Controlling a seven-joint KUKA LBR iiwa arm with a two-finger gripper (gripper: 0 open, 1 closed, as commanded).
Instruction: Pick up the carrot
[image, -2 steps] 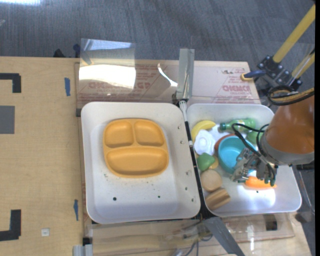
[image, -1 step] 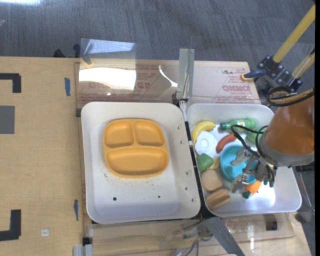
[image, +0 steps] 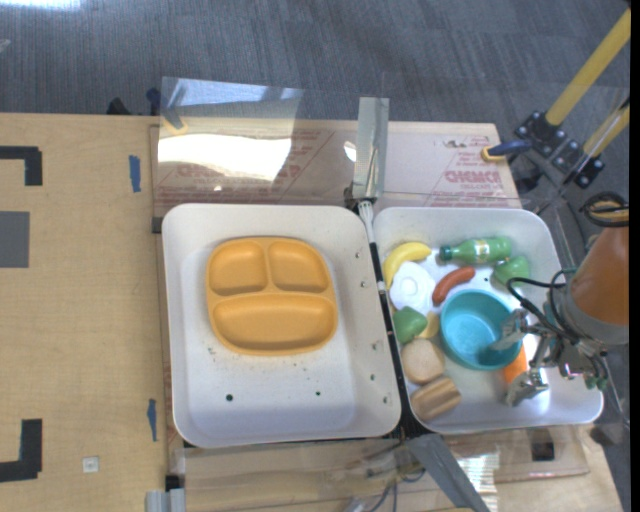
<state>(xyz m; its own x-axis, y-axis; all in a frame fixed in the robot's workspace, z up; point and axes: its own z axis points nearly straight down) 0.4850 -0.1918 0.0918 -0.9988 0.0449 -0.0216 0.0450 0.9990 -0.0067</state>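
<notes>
Task status: grasp under way or just attempted, lift not confirmed.

Location of the carrot (image: 514, 366): lower right of the frame, in the right bin (image: 575, 405), just right of the blue cup (image: 474, 327). Only a short orange length is visible; the rest is covered by the gripper hardware.

Gripper (image: 522, 368): low in the right bin at the carrot's position, the arm entering from the right edge of the frame. One metal finger (image: 524, 388) shows below the orange piece and another part of the tool sits above it beside the cup rim. The carrot appears to lie between them, but whether the fingers are clenched on it or merely straddling it cannot be told from this angle.

Other contents of the right bin: banana (image: 403, 257), green bottle (image: 478, 249), a red sausage-like item (image: 453, 284), a green pepper-like item (image: 409, 323), and bread pieces (image: 428, 378). The left bin (image: 185, 330) holds an orange divided tray (image: 271, 294).

Done: approach and descent to the target. Outstanding, in my judgement: a confirmed hold and a lift clear of the bin floor. Risk noted: the cup stands close by and may be nudged
</notes>
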